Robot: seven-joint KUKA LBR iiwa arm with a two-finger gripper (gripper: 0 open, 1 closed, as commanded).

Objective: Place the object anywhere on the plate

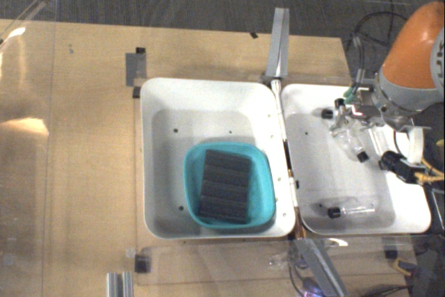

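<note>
Already the dark ribbed block lies flat on the teal plate, which sits toward the near edge of the left bin. It looks stiff, light and matte; its ridges should give purchase, so the long sides would be the place to pinch. Over the right bin's far right corner hangs the end effector, clear-fingered; cannot tell how far open, nothing visibly held. Small clear tube lies near that bin's near edge.

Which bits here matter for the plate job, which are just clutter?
Job:
- teal plate in left bin
- dark ridged block, already on the plate
- pincer over right bin

Clutter:
- clear tube with black cap, right bin's near edge
</note>
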